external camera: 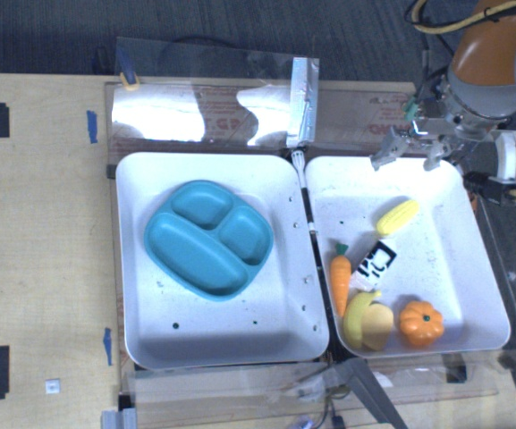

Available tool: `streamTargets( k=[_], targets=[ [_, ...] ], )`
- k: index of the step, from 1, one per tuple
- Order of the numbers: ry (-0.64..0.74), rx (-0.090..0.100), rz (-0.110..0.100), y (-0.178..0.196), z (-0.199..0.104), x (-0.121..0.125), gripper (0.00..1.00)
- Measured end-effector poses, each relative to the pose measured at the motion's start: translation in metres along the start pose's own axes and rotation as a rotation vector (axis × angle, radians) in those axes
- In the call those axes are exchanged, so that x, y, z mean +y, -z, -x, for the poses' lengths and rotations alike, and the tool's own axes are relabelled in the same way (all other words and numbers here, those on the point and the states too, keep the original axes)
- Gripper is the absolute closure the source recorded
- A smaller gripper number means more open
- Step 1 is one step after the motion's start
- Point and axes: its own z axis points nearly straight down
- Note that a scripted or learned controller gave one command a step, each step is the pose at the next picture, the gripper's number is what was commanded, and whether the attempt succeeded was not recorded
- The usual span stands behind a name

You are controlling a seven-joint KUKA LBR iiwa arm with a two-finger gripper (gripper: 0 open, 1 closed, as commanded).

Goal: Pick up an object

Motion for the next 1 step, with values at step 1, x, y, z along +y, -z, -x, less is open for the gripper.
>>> streamTargets(
  k=[1],
  targets=[
    [-0.140,0.000,-0.010,-0.1241,0.0603,-0.0178,0.00]
  ],
)
